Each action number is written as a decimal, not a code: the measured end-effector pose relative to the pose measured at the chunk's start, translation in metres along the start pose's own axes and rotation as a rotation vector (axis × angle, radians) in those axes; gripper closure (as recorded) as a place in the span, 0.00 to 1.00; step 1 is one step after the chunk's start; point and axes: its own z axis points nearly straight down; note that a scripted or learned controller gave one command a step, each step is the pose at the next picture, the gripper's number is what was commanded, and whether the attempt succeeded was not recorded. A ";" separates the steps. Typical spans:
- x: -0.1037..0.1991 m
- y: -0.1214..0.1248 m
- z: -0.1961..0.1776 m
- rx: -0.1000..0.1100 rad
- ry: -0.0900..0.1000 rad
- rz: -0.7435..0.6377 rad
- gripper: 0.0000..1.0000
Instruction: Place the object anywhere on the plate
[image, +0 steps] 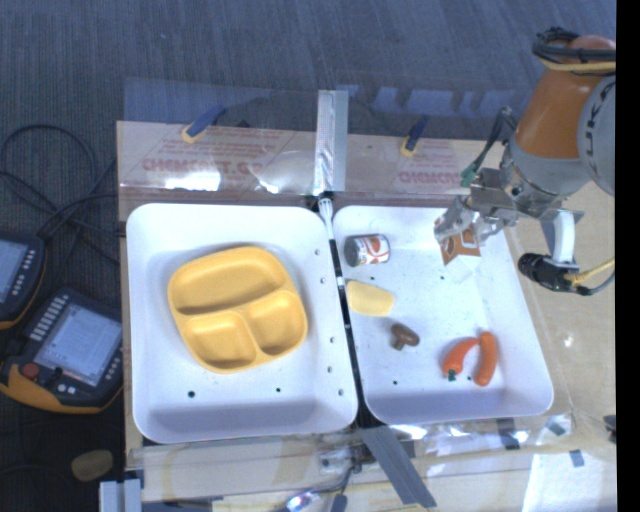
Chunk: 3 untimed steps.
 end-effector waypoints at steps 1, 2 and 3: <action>0.086 -0.025 0.048 0.002 0.000 -0.076 1.00; 0.164 -0.013 0.048 0.001 -0.001 -0.052 1.00; 0.243 -0.032 0.048 0.003 -0.001 0.097 1.00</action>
